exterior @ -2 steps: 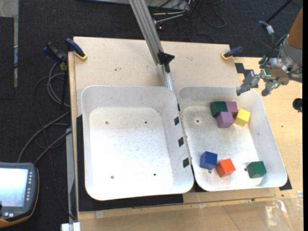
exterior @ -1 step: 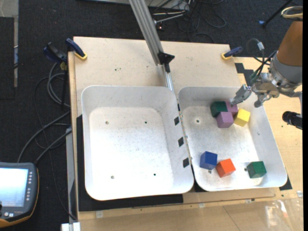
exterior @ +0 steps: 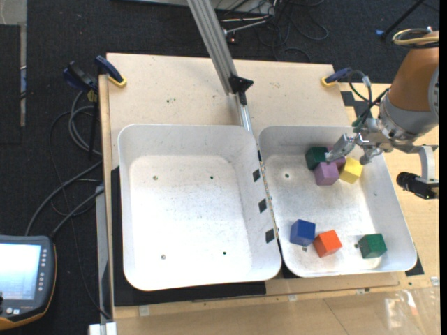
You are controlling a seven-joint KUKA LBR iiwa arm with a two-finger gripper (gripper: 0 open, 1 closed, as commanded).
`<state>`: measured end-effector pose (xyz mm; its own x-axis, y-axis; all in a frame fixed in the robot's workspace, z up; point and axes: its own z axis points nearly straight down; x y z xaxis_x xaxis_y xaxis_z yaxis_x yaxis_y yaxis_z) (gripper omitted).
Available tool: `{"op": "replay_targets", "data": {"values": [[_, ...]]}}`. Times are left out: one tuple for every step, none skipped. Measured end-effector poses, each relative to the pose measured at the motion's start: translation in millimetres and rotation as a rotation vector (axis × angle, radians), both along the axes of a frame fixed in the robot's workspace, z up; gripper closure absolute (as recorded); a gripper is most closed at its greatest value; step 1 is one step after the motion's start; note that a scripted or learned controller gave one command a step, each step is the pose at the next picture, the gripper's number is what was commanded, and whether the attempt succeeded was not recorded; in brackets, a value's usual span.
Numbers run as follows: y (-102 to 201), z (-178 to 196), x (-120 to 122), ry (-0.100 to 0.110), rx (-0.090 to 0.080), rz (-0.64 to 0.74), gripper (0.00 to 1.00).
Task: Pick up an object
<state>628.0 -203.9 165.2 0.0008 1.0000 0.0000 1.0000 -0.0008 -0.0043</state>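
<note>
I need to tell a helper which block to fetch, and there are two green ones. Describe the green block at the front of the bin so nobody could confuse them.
Start at the right-hand white bin and go to its near right corner. The lighter green block sits there alone, right of the orange block. The other, darker green block is at the far end, against the purple block.

Both white bins [exterior: 188, 208] look like smooth, thin moulded plastic, speckled with dark marks. The bench board [exterior: 174, 89] under them is pale and matt (wood or fibreboard, hard to tell). Behind the bins, a slanted pole [exterior: 209, 33] shows brushed, ribbed metal.
</note>
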Motion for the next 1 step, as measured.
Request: {"op": "replay_targets", "data": {"values": [[5.8, -45.8, 8.1, -0.01, -0.006, 0.003, 0.0]]}}
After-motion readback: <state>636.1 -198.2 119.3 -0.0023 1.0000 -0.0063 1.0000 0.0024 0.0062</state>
